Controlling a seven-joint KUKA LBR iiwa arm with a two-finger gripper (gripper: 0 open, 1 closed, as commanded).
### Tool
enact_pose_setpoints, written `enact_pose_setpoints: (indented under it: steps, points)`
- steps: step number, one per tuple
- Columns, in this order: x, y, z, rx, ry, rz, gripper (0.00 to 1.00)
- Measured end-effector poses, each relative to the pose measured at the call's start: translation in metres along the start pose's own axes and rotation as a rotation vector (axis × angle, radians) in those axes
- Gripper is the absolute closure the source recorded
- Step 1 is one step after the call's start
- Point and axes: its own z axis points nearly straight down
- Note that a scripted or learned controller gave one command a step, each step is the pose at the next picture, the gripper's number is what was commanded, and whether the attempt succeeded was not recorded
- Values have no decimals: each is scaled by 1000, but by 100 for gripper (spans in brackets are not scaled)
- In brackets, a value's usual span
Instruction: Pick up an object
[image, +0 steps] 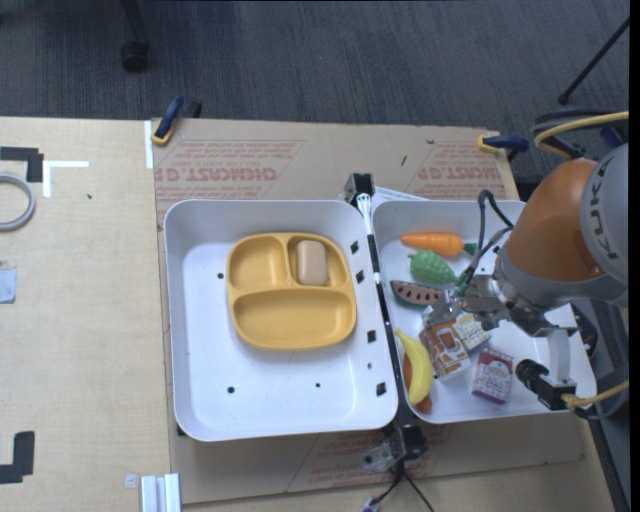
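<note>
The right bin (560, 400) holds several small items. An orange carrot (432, 241) lies near its far wall, with a green toy vegetable (431, 267) just below it and a watermelon slice (415, 293) beside that. A banana (417, 366) lies along the bin's left wall over a red item (420, 403). A brown snack packet (446, 348) and a pink packet (492, 377) lie mid-bin. My gripper (466, 312) hangs low over the brown packet's far end, under the grey and orange wrist (555, 235).
The left bin (200, 400) bears a yellow divided plate (290, 320) with a tan block (311, 263) in its upper right compartment. Clips and a divider (372, 290) run between the bins. Cables loop at the right side of the arm.
</note>
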Motion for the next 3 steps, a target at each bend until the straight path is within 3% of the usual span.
enact_pose_setpoints:
  steps: [1,2,3]
  points:
    - [-1,-32,35,9,-5,-256,0]
    - [-1,-31,26,10,-5,-253,100]
    - [82,-35,-95,18,-2,-277,100]
